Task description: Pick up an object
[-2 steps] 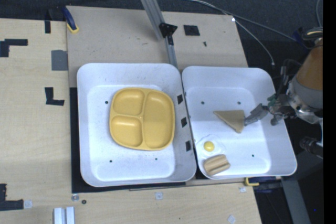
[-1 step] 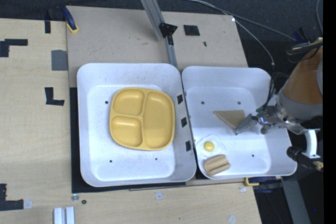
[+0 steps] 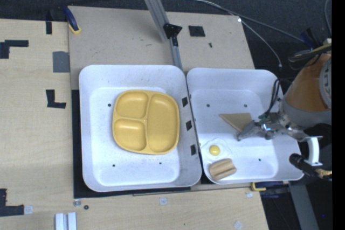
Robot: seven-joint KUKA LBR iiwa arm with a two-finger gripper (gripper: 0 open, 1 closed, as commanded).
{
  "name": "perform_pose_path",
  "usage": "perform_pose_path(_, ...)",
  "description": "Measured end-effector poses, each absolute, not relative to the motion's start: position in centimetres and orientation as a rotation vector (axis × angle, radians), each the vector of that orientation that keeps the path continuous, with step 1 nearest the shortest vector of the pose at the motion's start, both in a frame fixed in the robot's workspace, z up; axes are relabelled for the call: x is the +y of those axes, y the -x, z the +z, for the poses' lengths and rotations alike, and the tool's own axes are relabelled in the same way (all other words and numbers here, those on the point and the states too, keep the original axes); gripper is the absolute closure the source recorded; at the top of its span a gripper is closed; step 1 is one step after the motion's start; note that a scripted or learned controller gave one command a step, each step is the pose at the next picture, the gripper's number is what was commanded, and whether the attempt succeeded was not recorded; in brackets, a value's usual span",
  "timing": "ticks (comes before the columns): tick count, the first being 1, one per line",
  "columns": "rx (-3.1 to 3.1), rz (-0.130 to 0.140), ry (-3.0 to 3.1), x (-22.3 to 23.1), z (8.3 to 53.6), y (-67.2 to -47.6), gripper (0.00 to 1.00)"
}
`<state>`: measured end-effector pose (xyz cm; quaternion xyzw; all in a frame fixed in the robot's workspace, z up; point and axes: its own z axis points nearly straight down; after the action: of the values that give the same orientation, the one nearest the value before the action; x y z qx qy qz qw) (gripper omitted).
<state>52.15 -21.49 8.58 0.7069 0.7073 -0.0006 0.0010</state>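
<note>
The pincer (image 3: 249, 131), fingers' spread impossible to tell, hovers by a thin tan card (image 3: 236, 120); light, flat, probably slippery, best nipped at its edge

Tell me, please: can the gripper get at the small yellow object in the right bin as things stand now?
Probably yes. The gripper hangs over the right bin, beside the small yellow object, which lies apart from the bread roll, with nothing on top.
</note>
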Motion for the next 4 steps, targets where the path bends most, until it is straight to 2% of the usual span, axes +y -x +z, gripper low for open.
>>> perform_pose_path(1, 2.218, 0.003, -2.215, -21.5, 9.9, -52.3, 1.0)
perform_pose_path(2, 2.22, 0.002, -2.218, -21.6, 16.0, -51.9, 1.0)
perform_pose_path(3, 2.221, 0.002, -2.216, -21.2, 20.6, -52.6, 1.0)
perform_pose_path(4, 2.222, 0.001, -2.219, -21.2, 22.4, -52.7, 1.0)
